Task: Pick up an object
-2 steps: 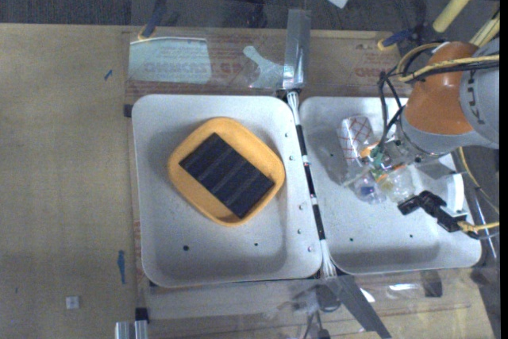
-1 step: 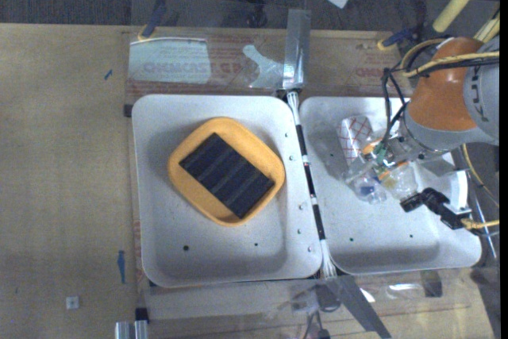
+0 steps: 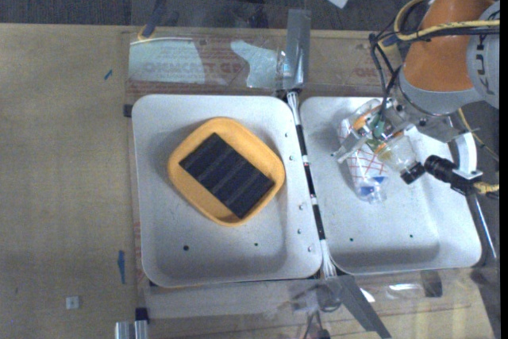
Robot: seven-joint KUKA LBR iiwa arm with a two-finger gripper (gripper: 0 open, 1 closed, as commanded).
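A crumpled clear plastic wrapper (image 3: 367, 163) with red and blue print lies in the upper middle of the right bin (image 3: 413, 238). My gripper (image 3: 379, 129) hangs below the orange wrist band, right over the wrapper's upper edge, mixed in with wires and the wrapper's folds. In the left bin (image 3: 159, 242) rests a yellow, rounded, dish-like object (image 3: 226, 171) with a black ribbed panel on top, tilted diagonally.
The arm's grey and orange body (image 3: 448, 52) covers the right bin's upper right corner. A black cable connector (image 3: 440, 168) sticks out near that bin's right wall. A metal divider (image 3: 298, 52) stands behind the seam between the bins.
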